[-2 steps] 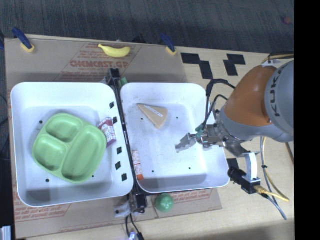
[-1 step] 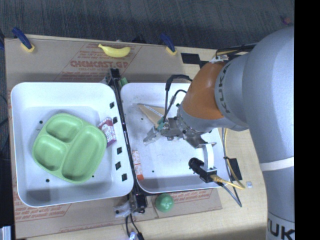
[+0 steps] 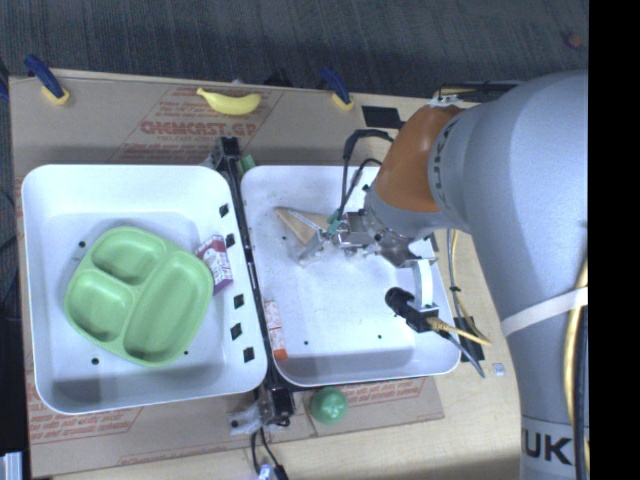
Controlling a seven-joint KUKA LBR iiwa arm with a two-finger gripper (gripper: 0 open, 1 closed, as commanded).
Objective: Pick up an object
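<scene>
Over the right bin (image 3: 300, 363), the end effector (image 3: 322, 236) sits low at a tan wedge (image 3: 297, 222) (grasp stage, I judge); whether it is open or closed, I cannot tell. Next it must close firmly, then lift straight.

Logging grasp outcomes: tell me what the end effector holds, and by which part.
Cannot be told: the end effector sits at the tan wedge, with no visible grip.

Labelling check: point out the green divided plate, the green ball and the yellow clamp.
green divided plate (image 3: 138, 294), camera view, middle ridge between compartments.
green ball (image 3: 327, 405), camera view, centre of ball.
yellow clamp (image 3: 229, 99), camera view, middle of its curved body.
</scene>
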